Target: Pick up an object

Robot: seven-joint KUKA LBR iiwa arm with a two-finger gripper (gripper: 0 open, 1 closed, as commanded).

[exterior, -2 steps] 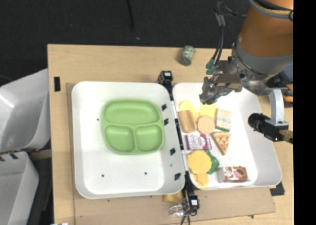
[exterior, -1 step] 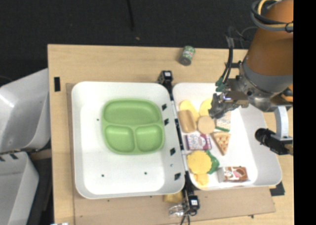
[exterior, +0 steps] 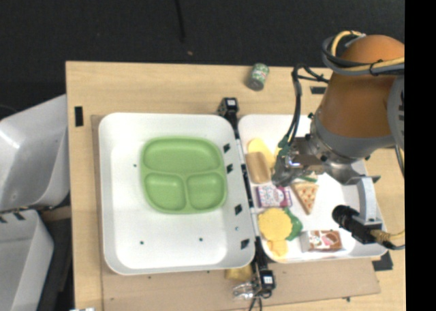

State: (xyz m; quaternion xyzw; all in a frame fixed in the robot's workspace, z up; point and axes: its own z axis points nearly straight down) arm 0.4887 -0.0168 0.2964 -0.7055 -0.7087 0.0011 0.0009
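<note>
Hovering over the right bin (exterior: 262, 125), the gripper (exterior: 285, 172) sits near a bun (exterior: 258, 165); its finger state is indiscernible.

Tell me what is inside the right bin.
The right bin holds toy food: a bread roll, a pizza slice, a purple packet, a yellow and green piece and a small box. The arm covers the bin's far right part.
</note>
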